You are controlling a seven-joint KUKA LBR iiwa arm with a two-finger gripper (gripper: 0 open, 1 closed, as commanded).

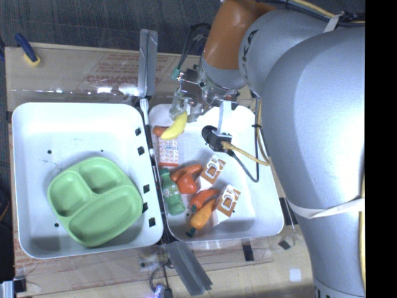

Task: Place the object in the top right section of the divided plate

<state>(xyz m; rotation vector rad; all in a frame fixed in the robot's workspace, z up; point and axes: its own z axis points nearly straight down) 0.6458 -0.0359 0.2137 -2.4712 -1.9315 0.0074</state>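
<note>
Camera view, nearest edge first: the right bin (263,219) holds a heap along its left side, with a carrot (201,214) lowest, a second carrot (206,197) above it, a green bottle (171,194) against the dividing wall, two small cartons (227,200) to their right, and a third carrot (186,174) higher up. A white packet (168,151) lies beyond those.

Across the wall, the left bin (37,120) carries the green plate (96,201) in its lower half. The plate sits turned at a slant, so its two small sections lie toward the far side and the big one toward the camera; the upper right section (107,172) is the one nearest the dividing wall.

Farther back, at the top of the right bin, the banana (177,126) hangs just under the gripper (185,107). Its long axis runs up and right to down and left, with the upper end at the fingers. It looks pinched between them and lifted off the bin floor, though the wrist crowds that spot and the contact is hard to make out.

The move ahead, as I judge it, turns on one bearing: the target section lies to the left of the gripper and toward the camera, over the dividing wall. The banana's low end points roughly that way, so it must clear the wall before descending.
</note>
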